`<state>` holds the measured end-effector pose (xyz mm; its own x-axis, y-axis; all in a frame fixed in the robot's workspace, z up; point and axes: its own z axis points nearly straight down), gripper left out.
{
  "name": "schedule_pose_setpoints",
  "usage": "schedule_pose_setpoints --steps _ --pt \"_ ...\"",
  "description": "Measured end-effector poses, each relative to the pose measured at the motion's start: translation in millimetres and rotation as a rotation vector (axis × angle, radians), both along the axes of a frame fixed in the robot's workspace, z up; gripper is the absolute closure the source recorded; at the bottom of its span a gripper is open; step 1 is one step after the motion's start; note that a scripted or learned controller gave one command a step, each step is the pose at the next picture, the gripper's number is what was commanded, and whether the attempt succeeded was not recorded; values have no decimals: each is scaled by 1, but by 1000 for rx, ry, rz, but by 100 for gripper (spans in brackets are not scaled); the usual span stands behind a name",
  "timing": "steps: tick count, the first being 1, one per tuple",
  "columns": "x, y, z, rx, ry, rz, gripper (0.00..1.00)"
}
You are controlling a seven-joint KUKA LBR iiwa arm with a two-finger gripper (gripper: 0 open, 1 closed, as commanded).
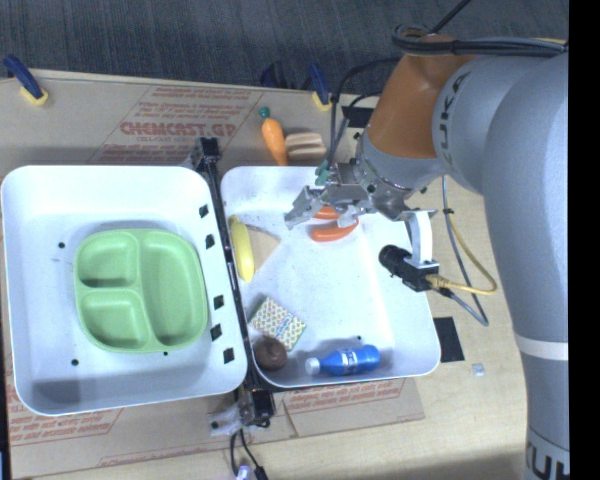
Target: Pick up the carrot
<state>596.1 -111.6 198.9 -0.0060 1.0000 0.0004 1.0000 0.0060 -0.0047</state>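
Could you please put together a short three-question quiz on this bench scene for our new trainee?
1. True or false: the orange carrot with a green top lies inside the right white bin.
2. Which item lies nearest the right bin's front edge? A) the blue plastic bottle with a white cap B) the yellow banana C) the tan bread slice
3. Fill in: the green divided tray sits in the ____ white bin.

Key
1. False: it lies on the cardboard behind the bin, beside the bread slice, while the gripper is over the right bin near an orange-red sausage-shaped item.
2. A
3. left
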Motion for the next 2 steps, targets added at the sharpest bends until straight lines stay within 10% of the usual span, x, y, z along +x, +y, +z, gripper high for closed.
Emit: schedule_pose_setpoints --steps 1,2 --pt "58 -43 -1 0 -2 2 0" --pt "59 -32 -109 0 2 -214 0"
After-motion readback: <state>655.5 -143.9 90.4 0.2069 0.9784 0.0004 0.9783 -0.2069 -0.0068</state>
